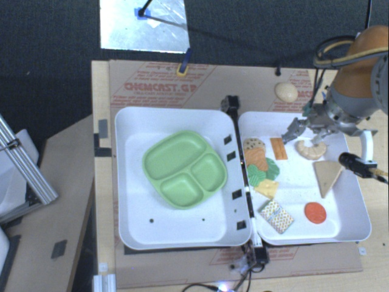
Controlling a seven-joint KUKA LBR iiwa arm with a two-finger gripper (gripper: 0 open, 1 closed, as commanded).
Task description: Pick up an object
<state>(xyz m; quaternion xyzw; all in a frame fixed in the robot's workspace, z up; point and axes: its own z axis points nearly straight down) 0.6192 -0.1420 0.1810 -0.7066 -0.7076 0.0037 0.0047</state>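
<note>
Nearest my camera, along the front of the right shallow white bin (358, 227), I see a small patterned rectangular packet (277, 216) lying at a tilt and, to its right, a flat red-orange disc (315, 212). Just behind the packet sits a yellow wedge-shaped block (266, 189), touching a green ruffled leaf-like piece (261, 172). A tan triangular slab (327, 176) lies near the bin's right wall. Farther back, an orange carrot-like piece (258, 159) and a speckled brown round cookie (253, 144) crowd together against the divider; where one ends and the next begins is hard to make out. An orange rectangular bar (278, 149) lies just beside them.

The left shallow white bin (130, 227) holds a pale green three-compartment plastic tray (185, 168), set at an angle.

Toward the back of the right bin, a beige curved croissant-like piece (312, 150) lies directly under the two-finger gripper (311, 134). I cannot tell how far the fingers stand apart, nor whether they touch the piece; the wrist hides part of it. The grey arm with its orange band (363, 72) is cut off at the right edge.

Beyond the bins, a cream egg-shaped object (286, 92) rests on the cardboard.
</note>
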